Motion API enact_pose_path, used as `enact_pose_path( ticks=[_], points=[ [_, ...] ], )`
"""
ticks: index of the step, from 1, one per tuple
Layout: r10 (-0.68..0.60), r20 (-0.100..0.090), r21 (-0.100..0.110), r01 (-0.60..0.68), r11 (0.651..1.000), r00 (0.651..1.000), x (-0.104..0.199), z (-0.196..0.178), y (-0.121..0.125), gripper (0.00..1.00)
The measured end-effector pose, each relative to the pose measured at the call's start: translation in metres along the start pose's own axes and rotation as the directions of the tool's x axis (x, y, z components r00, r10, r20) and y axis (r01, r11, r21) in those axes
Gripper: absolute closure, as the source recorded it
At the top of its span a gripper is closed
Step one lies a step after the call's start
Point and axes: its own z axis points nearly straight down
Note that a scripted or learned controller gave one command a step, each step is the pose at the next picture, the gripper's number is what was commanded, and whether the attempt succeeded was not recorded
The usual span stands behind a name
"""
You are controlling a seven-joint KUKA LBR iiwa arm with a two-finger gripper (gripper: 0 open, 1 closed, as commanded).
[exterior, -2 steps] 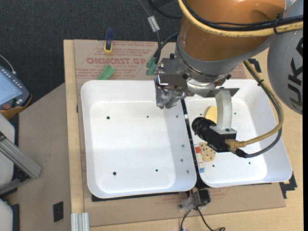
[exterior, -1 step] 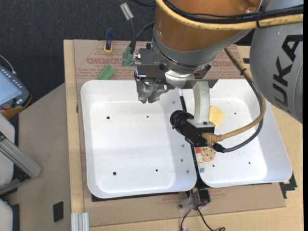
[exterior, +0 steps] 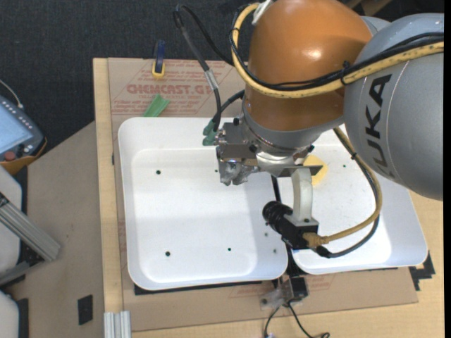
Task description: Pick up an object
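Note:
A yellow object (exterior: 318, 172) lies in the right bin (exterior: 394, 245), mostly hidden behind the arm's wrist. My gripper (exterior: 230, 173) hangs over the divide between the two bins, above the back right part of the left bin (exterior: 183, 217). It stands left of the yellow object and apart from it. The big orange and grey arm covers much of the right bin. I see nothing between the gripper and the bin floor.
A small green piece (exterior: 209, 134) shows at the gripper's upper left; I cannot tell whether it is loose. A green strip (exterior: 156, 105) and a blue-yellow clamp (exterior: 159, 63) sit on the cardboard behind the left bin.

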Motion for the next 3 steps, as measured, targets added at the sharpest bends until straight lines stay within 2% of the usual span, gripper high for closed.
enact_pose_path(
  ticks=[1,2,3],
  points=[
    [-0.01,-0.012,-0.025,0.01,1.0,1.0,0.031,-0.112,0.0,1.0],
    [-0.002,-0.003,-0.005,0.002,1.0,1.0,0.003,-0.067,0.0,1.0],
    [-0.005,-0.004,-0.007,0.005,1.0,1.0,-0.001,-0.054,0.0,1.0]
  ],
)
